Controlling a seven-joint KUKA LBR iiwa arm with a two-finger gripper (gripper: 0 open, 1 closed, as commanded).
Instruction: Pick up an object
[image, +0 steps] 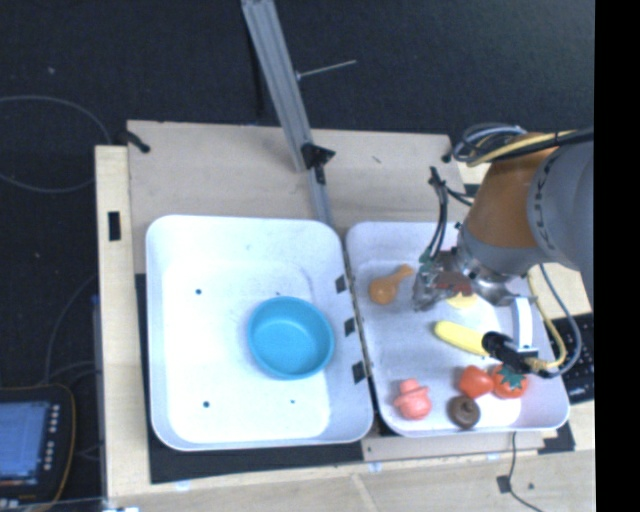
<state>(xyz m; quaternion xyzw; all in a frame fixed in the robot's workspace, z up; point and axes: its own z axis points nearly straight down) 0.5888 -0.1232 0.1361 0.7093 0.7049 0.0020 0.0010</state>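
My gripper (432, 288) hangs over the upper middle of the right bin (385, 245), its tips just above the bin floor. An orange-tan toy (386, 286) lies just left of it, apart from the tips. A yellow banana-shaped piece (458, 335) lies below and right of the gripper. Along the bin's front sit a pink figure (411, 398), a small brown ring (463, 411) and a red tomato-like piece (477, 381). Nothing shows between the fingers.
The left bin (200, 250) holds a blue bowl (290, 337) near its middle. A grey metal post (285, 90) slants down from the top toward the gap between the bins. The arm's orange band and grey body (525, 215) cover the right bin's upper right corner.
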